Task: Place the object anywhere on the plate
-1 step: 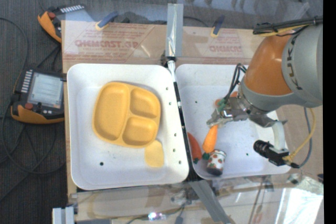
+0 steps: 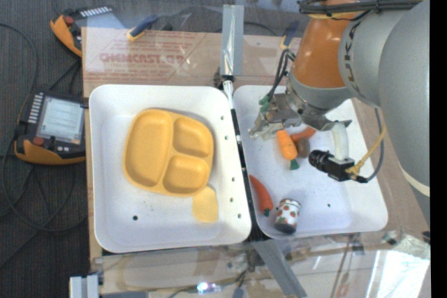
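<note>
A yellow plate with three compartments lies in the left bin. My gripper hangs low over the upper left part of the right bin, under the orange wrist band. An orange toy carrot with a green tip lies just below and to the right of the gripper, close to it or touching it. The wrist hides the gripper's tips from this angle.
A second carrot lies along the right bin's left wall. A small white, red and green object sits near that bin's front edge. A flat yellow disc rests in the left bin below the plate. The arm's black attachment hangs over the right bin.
</note>
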`<state>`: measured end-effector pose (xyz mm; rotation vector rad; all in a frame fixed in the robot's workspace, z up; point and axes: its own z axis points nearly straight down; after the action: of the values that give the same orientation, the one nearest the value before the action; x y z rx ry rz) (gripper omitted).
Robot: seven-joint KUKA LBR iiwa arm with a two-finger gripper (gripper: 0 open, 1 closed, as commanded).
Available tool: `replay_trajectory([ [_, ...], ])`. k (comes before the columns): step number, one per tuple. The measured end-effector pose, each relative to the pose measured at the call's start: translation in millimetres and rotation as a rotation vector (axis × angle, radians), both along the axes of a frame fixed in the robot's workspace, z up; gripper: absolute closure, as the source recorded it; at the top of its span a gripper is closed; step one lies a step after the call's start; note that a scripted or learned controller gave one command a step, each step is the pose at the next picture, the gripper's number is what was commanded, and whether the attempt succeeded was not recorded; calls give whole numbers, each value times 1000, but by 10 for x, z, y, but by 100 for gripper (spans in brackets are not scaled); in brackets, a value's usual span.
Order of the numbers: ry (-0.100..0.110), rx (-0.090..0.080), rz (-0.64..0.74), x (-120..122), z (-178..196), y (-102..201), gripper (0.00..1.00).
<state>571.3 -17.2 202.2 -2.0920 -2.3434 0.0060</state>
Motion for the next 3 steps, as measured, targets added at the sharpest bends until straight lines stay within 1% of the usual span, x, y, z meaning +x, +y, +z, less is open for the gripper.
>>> replay_trajectory([
  [1,4,1,-322,-742,-204,532,100],
  [2,4,-2,-536,-769,-605,1395,100],
  [3,-1,-4,-527,-883,142,2177,100],
])
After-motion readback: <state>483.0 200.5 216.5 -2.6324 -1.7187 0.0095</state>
